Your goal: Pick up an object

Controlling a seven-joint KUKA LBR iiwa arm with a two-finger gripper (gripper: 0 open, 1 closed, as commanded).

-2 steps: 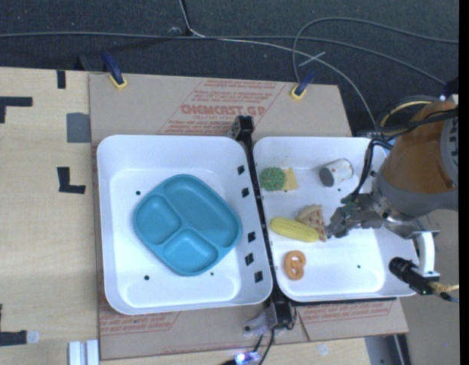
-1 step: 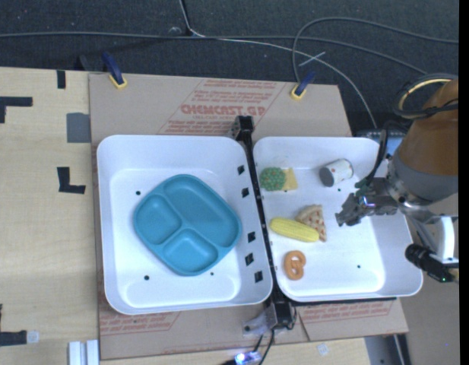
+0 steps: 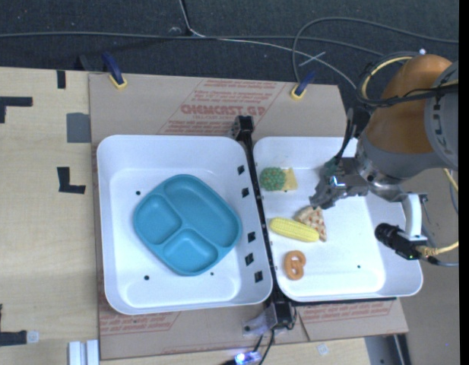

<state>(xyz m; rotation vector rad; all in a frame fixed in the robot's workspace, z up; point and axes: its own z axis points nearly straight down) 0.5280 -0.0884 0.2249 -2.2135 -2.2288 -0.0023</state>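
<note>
Landmark for all entries: the black divider (image 3: 253,204) running between the two bins.

1. Left bin (image 3: 112,226), directly left of the divider. Holds one blue sectioned tray (image 3: 187,223), lying flat near the bin's middle, well apart from the divider. It takes up most of the floor, so this side probably serves as the drop-off area (a judgement, not something seen).

2. Right bin (image 3: 371,272), directly right of the divider. This is where the candidates for picking lie.
 a. Green broccoli-like piece (image 3: 273,178), just right of the divider toward its far end, touching a pale yellow piece (image 3: 289,179) on the side away from the divider.
 b. Corn cob (image 3: 294,230), right of the divider near its middle, lying on its side at a slight slant.
 c. Pizza-slice piece (image 3: 313,220), further right of the divider, touching the cob's outer end.
 d. Small orange pretzel (image 3: 294,265), right of the divider toward its near end, apart from the cob.

3. Gripper (image 3: 323,198), right of the divider beyond the pizza slice, low over the bin and just above the slice's far edge. I cannot tell whether the fingers are spread or pressed together, and nothing visibly sits between them. Its position suggests the pizza slice is the intended pick; the adjoining cob could be nudged.
</note>
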